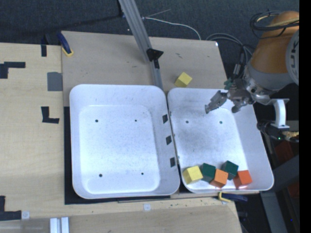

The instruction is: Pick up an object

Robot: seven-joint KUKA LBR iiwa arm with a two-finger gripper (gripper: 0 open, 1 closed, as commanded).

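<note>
Several small blocks lie along the near edge of the right bin (252, 144): a yellow block (193, 173), a dark green block (208, 170), an orange block (220, 177), a second green block (230, 168) and a red-orange block (242, 178). My gripper (224, 106) hangs over the far part of the right bin, well away from the blocks. Its two fingers stand spread apart, open, with nothing between them.
The left bin (119, 93) sits beside the right one. A lone yellow block (183, 79) rests on the bench behind the bins. A grey metal pole (138, 25) slants in from the top toward the gap between the bins.
</note>
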